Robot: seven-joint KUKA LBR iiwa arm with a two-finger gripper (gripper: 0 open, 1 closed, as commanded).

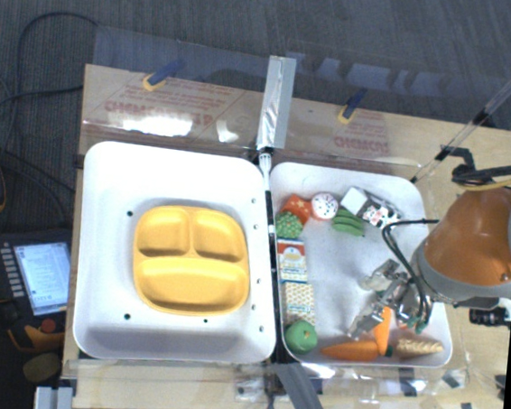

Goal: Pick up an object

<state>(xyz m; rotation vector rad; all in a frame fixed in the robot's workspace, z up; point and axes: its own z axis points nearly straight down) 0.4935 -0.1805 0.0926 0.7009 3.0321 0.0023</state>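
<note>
A single fixed camera looks down at a slant from above the bench (455, 374), framing both shallow white bins side by side: the left bin (108, 229) with its yellow divided tray (192, 259), the right bin (342, 244) with its scatter of small items. The arm (474, 240) enters from the right edge. Dark carpet (257, 18) fills the top; a tablet (34, 277) sits far left.

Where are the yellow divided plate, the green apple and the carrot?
yellow divided plate (192, 258): camera view, centre ridge of the plate in the left bin.
green apple (300, 337): camera view, top of the apple, right bin's near-left corner.
carrot (349, 351): camera view, middle of its orange body.
</note>
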